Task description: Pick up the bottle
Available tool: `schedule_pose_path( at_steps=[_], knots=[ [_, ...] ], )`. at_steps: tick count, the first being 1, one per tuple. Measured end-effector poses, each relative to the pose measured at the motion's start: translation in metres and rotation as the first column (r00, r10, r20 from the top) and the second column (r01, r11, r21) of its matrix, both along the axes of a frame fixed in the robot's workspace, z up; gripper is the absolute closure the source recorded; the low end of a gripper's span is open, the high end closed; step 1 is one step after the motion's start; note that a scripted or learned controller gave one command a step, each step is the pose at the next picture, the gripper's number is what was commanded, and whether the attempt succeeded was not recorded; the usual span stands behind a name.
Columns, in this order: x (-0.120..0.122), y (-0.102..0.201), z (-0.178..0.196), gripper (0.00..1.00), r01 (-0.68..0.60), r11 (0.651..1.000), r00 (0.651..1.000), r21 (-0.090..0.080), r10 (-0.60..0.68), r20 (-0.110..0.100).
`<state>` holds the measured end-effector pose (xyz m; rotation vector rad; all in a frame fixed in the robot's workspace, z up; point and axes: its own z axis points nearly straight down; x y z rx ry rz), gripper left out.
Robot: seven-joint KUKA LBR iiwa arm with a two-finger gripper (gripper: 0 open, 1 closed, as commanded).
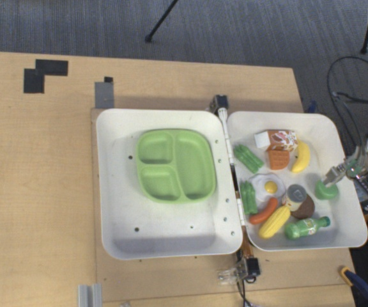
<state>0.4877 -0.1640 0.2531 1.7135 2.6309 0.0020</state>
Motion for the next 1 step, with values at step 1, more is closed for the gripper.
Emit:
schedule_pose_path(
  at_steps=[1],
  knots=[
    [-0.0001,-0.0137,0.0022,1.0,-0.225,0.974,0.974,-0.003,0.225,0.002]
  ],
)
